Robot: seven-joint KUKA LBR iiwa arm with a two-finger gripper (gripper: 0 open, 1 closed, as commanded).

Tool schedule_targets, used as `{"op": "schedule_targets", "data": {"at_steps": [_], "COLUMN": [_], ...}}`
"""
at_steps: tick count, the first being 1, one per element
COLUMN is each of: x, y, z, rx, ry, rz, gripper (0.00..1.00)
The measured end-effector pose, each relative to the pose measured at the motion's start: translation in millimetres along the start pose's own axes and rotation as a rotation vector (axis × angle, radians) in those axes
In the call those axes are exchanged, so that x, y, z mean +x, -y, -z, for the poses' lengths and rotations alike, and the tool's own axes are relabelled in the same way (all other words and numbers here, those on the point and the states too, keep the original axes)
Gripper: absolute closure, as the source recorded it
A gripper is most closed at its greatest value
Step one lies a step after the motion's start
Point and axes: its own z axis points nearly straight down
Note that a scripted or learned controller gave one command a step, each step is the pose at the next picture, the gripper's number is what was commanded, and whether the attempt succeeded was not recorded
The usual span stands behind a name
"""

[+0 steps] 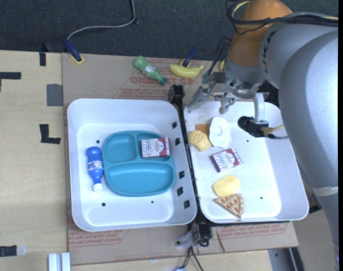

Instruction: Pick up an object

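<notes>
My gripper (211,101) hangs over the far left corner of the right bin (273,174), open, with nothing between its fingers. Just below it lie a white rounded object (220,130) and a yellow ridged piece (200,140). Further toward the front are a small red carton (225,160), a yellow lump (226,184) and a pizza slice (230,204). The left bin (83,123) holds a blue divided tray (134,171) with a second red carton (155,148) on it, and a blue bottle (94,167) beside the tray.
Behind the bins, a green bottle (150,70) and a banana (186,70) lie on the cardboard. The grey arm (307,83) covers the right bin's far right side. A black divider (182,145) runs between the bins.
</notes>
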Motion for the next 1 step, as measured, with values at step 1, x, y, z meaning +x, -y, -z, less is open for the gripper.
{"op": "schedule_targets", "data": {"at_steps": [1], "x": [-7.0], "y": [80.8], "z": [-1.4], "rx": [0.004], "ry": [0.001], "rz": [-0.002], "gripper": [0.0]}}
